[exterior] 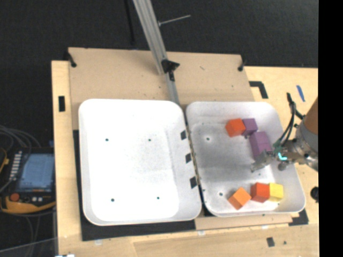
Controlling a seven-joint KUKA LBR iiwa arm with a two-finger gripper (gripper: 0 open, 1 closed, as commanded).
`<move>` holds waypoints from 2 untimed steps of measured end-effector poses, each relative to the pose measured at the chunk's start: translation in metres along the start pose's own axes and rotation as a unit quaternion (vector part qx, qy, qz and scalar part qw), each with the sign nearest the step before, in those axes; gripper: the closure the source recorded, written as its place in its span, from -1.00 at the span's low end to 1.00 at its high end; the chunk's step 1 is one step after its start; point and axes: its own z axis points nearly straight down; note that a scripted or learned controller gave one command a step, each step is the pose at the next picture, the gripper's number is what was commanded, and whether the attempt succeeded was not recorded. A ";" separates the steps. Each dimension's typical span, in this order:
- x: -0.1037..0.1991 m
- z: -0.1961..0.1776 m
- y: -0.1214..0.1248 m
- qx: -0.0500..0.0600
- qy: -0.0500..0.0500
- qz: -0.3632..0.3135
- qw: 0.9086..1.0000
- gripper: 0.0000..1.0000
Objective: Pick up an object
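While the gripper (268, 162), jaw state indiscernible, hovers beside the purple block (260, 143), a misaimed descent could shove it aside.

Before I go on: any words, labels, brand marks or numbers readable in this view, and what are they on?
No readable text.
Pendant screen, left of the bench: lit blue, too blurred to read.
Blocks in the right bin: plain faces, no markings.
Gripper: no label legible.
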 end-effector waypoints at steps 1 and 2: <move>0.000 -0.002 0.001 -0.003 0.000 0.001 1.000 -1.00; -0.001 0.061 0.000 0.001 0.000 0.001 1.000 -1.00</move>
